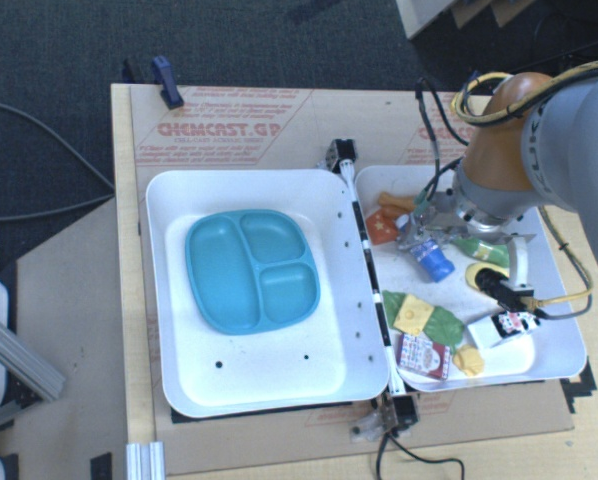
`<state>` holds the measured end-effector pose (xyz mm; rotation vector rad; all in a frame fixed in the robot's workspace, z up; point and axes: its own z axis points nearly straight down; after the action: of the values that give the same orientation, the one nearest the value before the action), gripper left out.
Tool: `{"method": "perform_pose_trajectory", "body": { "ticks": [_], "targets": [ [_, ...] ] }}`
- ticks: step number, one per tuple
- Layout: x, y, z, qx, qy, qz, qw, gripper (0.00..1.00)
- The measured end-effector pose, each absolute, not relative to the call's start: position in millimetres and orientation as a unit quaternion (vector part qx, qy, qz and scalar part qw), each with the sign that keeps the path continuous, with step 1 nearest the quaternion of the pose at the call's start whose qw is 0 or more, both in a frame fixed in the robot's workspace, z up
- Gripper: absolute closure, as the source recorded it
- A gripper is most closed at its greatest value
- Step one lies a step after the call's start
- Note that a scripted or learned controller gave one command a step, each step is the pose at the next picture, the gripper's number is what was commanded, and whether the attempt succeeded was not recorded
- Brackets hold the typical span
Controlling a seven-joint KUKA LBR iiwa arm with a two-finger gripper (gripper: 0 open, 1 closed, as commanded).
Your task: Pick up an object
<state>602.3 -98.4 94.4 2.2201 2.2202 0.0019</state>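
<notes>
My gripper [420, 234] sits low over the upper-left part of the right bin [559, 353], on the grey arm [569, 138] that stretches in from 2 o'clock. From this angle I cannot tell how wide it stands or whether anything is in it. A blue cylinder [436, 263] lies tilted at its 5 o'clock, so close that I can't say whether they touch. At the gripper's 9 o'clock is a red piece [382, 228], with an orange piece [395, 204] at 11 o'clock. A green item [476, 249] lies at 3 o'clock, partly under the wrist.

Toward 6 o'clock in that bin, a yellow square [414, 314] rests on a green wrapper [442, 326]. Just below them a red-and-white patterned box [425, 356] lies by the bin's lower-left corner; its print is too small for me to read. A yellow bit [469, 360] sits at the box's 3 o'clock, and beside that a white block [507, 333] carries a small dark label I can't make out.

The left bin [169, 208] holds a blue plate [251, 268] with three compartments, near its middle. The board [229, 128] under both bins reads "CHEMCAST GP" in red at the left bin's 12 o'clock; the finer lines around it are illegible. A blue clamp [166, 80] grips the board's 11 o'clock corner. A black clip [341, 152] sits at the top of the seam between the bins.
</notes>
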Motion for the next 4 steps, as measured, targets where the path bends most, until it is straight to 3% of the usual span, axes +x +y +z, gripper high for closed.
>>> {"method": "perform_pose_trajectory", "body": {
  "ticks": [1, 2, 3, 4],
  "targets": [
    [602.8, -98.0, 104.4, 0.707, 0.707, 0.0014, 0.002, 1.0],
    [599.2, -159.9, 85.3, 0.707, 0.707, 0.0, 0.001, 1.0],
    [617.1, -205.8, 84.7, 0.707, 0.708, 0.0004, -0.001, 1.0],
    [662.6, -118.0, 82.8, 0.707, 0.708, -0.0063, -0.009, 1.0]
  ]
}}
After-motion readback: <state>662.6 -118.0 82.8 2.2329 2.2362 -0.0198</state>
